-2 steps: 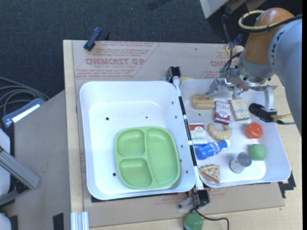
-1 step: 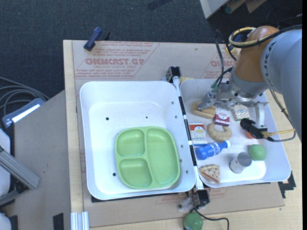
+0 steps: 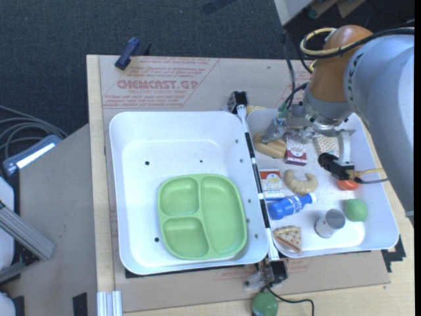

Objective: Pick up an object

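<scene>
right, your gripper low over right bin's far corner, among clutter; can't tell its state from here. likely target: tan bread-like piece just left of and below it, touching red-and-white packet. looks light, maybe soft; take it across narrow middle, gently.

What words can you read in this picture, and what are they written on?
"CHEMCAST GP", in red letters, on the brown board under the bins; the smaller red lines around it are too blurred to read.
The red and white packet in the right bin has print, too small to read.
The small box by the blue bottle has a label, also too blurred to read.
</scene>
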You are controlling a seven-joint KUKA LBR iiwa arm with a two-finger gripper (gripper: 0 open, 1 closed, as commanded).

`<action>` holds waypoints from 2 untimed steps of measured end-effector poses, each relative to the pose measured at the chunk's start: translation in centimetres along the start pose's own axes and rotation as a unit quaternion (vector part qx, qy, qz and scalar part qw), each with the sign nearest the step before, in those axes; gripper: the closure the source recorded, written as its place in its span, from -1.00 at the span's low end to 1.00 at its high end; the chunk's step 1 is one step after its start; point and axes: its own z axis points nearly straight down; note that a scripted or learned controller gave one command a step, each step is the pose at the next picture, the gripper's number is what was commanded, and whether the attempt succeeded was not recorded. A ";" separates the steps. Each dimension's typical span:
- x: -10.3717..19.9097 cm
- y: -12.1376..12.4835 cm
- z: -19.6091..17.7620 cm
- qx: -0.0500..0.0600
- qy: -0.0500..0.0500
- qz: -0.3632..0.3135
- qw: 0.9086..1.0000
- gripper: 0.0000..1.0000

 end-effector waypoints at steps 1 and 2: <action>-0.1 1.1 0.1 0.010 0.001 -0.001 1.000 -1.00; -0.2 1.1 0.1 0.010 0.002 -0.001 1.000 -1.00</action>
